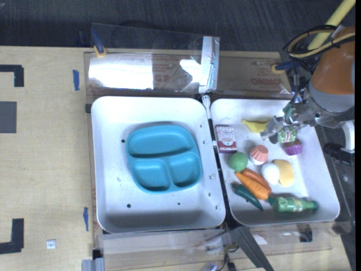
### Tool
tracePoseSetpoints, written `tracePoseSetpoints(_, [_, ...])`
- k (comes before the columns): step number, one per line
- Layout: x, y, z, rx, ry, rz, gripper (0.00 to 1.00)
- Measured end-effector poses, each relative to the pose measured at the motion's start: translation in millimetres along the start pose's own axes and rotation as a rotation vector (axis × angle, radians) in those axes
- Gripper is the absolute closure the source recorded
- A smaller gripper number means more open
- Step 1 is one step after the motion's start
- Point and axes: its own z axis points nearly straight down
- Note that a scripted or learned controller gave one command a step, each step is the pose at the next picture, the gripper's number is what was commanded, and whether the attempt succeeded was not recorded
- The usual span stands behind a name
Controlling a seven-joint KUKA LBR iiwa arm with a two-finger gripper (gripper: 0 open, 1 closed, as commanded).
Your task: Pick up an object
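My gripper (pixel 285 130) hangs low over the far right part of the right bin (pixel 330 199), coming in from the right. Directly under it sits a small purple toy (pixel 293 148) with a green-and-white patterned top, touching or nearly touching the gripper. A yellow banana (pixel 255 125) lies just left of the gripper. Nearer the front lie a pink-and-white ball (pixel 259 153), a green ball (pixel 238 161), a white egg (pixel 271 173), a yellow lemon (pixel 286 173), an orange carrot (pixel 254 184) and a green bottle (pixel 293 204).
A red-and-white box (pixel 225 138) stands by the right bin's left wall, and a dark green vegetable (pixel 245 196) lies beside the carrot. The left bin (pixel 107 129) holds a blue divided plate (pixel 163 156). A clear panel (pixel 152 66) stands behind the bins.
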Motion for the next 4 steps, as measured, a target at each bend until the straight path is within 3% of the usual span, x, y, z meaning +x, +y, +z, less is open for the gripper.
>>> tracePoseSetpoints(1, [-19.3,17.9,74.5,-0.012,-0.006,-0.075,0.0])
tracePoseSetpoints(2, [31.6,51.4,76.7,-0.009,-0.003,0.107,0.0])
tracePoseSetpoints(3, [31.7,52.8,65.2,-0.014,-0.005,0.105,1.0])
tracePoseSetpoints(4, [35.1,62.5,77.0,0.015,-0.003,0.049,1.0])
